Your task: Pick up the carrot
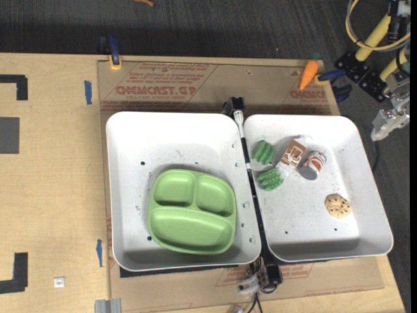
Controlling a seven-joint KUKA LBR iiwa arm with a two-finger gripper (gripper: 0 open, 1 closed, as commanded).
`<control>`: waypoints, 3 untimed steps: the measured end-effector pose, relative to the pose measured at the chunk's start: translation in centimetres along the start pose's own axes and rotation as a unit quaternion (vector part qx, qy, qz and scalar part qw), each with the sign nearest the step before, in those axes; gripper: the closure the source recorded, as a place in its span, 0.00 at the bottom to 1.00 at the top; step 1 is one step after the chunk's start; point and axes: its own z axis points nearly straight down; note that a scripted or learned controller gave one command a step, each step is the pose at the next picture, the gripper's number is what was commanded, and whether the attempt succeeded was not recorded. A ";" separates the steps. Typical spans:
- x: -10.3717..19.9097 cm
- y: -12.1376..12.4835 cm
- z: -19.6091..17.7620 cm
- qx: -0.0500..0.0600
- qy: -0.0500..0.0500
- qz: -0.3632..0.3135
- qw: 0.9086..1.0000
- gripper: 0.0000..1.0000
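The scene is evenly and brightly lit from above. Soft shadows are cast inside the white bins (pixel 306 240) left of the gripper (pixel 389 119), which is slightly blurred. The floor behind is left dim.

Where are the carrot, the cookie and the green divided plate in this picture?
carrot (pixel 309 75): camera view, middle of its orange body, on the bench behind the right bin.
cookie (pixel 337 206): camera view, centre of its speckled face, in the right bin.
green divided plate (pixel 193 230): camera view, its large front compartment, in the left bin.
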 end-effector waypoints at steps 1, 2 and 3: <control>-1.2 1.9 0.8 0.000 0.000 -0.197 0.980 1.00; -2.2 9.5 0.3 -0.001 0.000 -0.316 0.949 1.00; -1.6 6.9 -1.5 0.001 0.001 -0.454 0.891 1.00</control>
